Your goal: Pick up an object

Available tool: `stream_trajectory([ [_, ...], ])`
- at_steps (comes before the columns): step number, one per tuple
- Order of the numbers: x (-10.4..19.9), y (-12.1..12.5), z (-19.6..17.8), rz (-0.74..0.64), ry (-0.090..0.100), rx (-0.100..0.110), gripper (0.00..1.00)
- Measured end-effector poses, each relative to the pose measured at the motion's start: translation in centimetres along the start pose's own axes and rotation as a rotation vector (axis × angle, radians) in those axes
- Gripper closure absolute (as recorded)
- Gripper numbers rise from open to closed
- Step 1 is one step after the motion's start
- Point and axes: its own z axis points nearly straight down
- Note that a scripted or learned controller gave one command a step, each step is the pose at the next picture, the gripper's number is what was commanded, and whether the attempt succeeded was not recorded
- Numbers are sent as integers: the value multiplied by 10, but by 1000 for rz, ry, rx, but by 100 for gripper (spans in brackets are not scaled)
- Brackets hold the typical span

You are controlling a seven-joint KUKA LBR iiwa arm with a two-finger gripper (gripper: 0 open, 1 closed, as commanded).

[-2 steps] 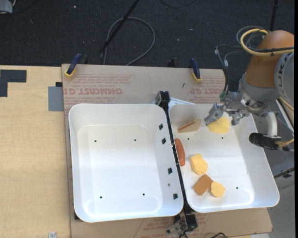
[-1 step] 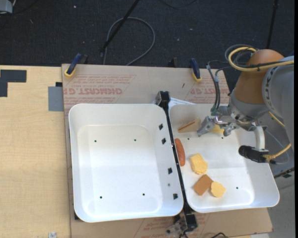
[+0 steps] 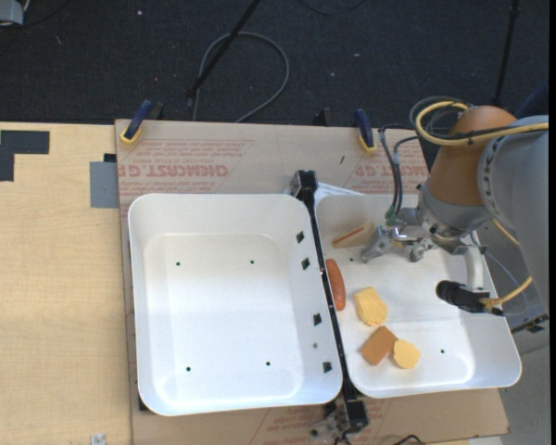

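Note:
The right bin (image 3: 500, 360) holds several small things. A tan stick (image 3: 352, 235) lies near its back left corner. An orange-red sausage (image 3: 336, 286) rests along its left wall. A yellow block (image 3: 371, 306) sits in the middle, with a brown block (image 3: 378, 345) and a round yellow piece (image 3: 406, 354) in front of it. My gripper (image 3: 395, 247) hangs over the back of this bin, just right of the tan stick. Its metal fingers (image 3: 371, 251) are spread open with nothing between them.
The left bin (image 3: 167, 248) stands beside the right one, and a black clip strip (image 3: 317, 286) runs along their shared wall. The grey arm (image 3: 510, 184) with its orange band and cables comes in over the right bin's back right corner. Cardboard (image 3: 213, 160) lies under both bins.

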Motion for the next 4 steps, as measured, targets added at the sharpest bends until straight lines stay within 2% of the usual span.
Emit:
stream_trajectory([
  [1,0,1,-12,1,0,-2,100],
  [3,-12,1,-133,2,-1,-7,100],
  [4,-12,1,-152,2,-1,-4,100],
])
